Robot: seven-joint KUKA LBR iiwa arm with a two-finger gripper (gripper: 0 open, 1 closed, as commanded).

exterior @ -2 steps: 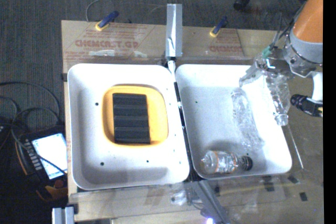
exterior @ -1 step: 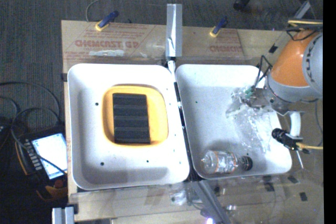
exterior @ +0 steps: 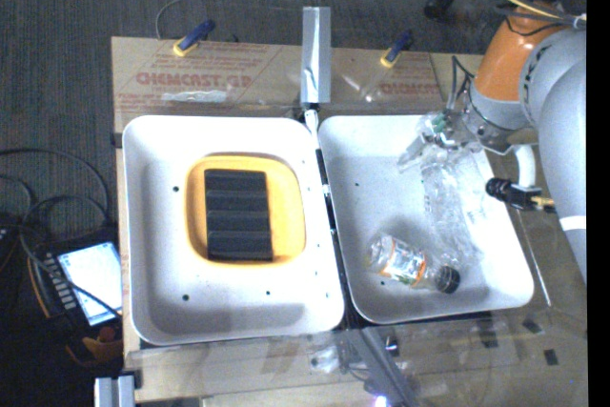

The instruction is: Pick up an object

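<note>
Reaching in from the right, the arm [exterior: 534, 81] hangs over the right bin [exterior: 362, 205]'s far corner; the gripper's [exterior: 448, 131] jaw state we cannot tell. The bottle [exterior: 412, 263] lies flat near the front wall, long axis left-right, cap right.

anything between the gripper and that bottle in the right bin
Yes: crumpled clear plastic lies between the gripper, at the right bin's far side, and the bottle near its front; the plastic's lower end reaches the bottle.
</note>
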